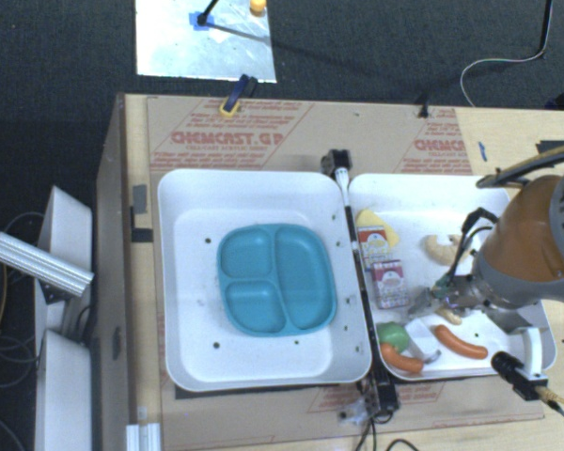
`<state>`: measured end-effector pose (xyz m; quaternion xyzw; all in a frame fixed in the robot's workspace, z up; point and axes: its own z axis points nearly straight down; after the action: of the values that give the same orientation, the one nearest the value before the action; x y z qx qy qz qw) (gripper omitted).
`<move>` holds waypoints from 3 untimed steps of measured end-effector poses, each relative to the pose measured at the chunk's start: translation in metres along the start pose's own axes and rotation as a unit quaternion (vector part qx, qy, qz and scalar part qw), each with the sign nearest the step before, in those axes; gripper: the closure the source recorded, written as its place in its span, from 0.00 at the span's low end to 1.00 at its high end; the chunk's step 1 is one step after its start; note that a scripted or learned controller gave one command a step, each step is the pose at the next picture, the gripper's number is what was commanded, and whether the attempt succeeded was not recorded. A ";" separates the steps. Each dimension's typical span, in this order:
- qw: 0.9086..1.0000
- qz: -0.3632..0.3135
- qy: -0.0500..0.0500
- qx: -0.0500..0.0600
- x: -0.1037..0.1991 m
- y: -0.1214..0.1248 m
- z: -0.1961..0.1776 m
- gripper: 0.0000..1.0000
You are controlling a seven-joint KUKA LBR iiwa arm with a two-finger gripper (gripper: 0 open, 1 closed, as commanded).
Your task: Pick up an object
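The right bin (423, 194) holds several small items. A yellow and white carton (376, 234) and a red and white box (387, 282) lie along its left wall. A beige curved piece (441, 247) sits mid-bin. Near the front lie a red sausage (461, 342), a green piece (393, 334) and an orange piece (401, 363). My gripper (439, 299) is low in this bin, just right of the red box and just above the sausage's left end. The arm's orange band (536, 242) rises behind it and hides the bin's right part. Nothing is visibly held.
The left bin (183, 252) holds a blue divided plate (275, 278). A black divider clip (337, 163) sits at the back between the bins. Cables trail at the bench's front edge (376, 412). A metal rail (38, 259) lies off the bench at the left.
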<state>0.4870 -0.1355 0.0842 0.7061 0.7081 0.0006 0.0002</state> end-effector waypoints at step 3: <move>1.000 0.000 0.000 -0.001 0.020 0.000 -0.090 1.00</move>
<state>0.4873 -0.1156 0.1741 0.7059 0.7083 0.0009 0.0010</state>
